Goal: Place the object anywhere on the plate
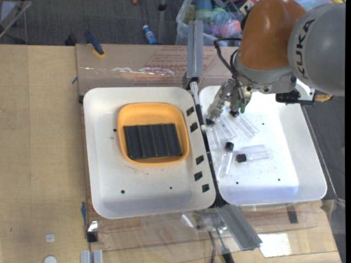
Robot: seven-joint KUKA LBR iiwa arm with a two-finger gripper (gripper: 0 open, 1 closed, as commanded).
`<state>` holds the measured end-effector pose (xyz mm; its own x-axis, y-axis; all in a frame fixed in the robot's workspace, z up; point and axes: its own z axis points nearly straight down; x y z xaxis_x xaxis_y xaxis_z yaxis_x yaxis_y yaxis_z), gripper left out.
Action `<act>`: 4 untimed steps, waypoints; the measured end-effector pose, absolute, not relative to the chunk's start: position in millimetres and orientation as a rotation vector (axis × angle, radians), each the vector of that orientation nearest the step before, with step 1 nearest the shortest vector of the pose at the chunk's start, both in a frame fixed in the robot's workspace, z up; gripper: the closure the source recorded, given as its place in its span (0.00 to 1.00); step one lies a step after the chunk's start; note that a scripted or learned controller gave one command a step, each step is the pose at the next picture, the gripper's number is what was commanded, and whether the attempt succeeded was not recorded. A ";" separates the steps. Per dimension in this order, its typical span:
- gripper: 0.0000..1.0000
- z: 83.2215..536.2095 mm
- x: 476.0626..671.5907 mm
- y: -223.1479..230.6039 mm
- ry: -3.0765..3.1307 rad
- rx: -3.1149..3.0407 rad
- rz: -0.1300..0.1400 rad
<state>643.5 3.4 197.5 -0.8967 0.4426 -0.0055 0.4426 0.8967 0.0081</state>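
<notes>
Claw [226, 104] is hanging over the upper-left corner of the right bin [285, 179], just beside the divider between the two bins. We're seeing its tips down among the clear plastic tubes [237, 126] there, but glare and clutter are blocking the read: we cannot tell how wide it's standing or whether anything is in it. We're not calling a grasp.

Task's things, relative to the right bin: several clear vials with black caps are lying scattered across its floor. One [253, 154] is sitting near the middle, another [225, 163] is lying left of it, and a few are bunched right under the claw. We're guessing the target is one of these, which one we can't say.

Yellow plate [127, 114] is sitting in the left bin [104, 190], across the divider from the right bin, with a black ribbed block [152, 141] covering most of its floor.

Risks we're flagging:
- Tubes are clear, round and smooth, so one is likely rolling or squirting out on close.
- Bunched tubes mean we could be pinching two or just shoving them.
- Claw is working tight to the bin wall and divider; a collision or a clipped lift is plausible.
- Free plate area is looking small; a tube dropped on the block may be rolling off.
</notes>
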 end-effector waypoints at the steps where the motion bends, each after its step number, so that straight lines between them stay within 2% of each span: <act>1: 1.00 219.9 657.0 3.2 3.093 0.500 0.004; 2: 1.00 236.8 661.3 4.6 3.120 0.275 0.004; 3: 1.00 219.5 657.7 -3.0 3.131 0.222 0.002; 4: 1.00 234.2 664.1 -5.8 3.127 -0.161 0.003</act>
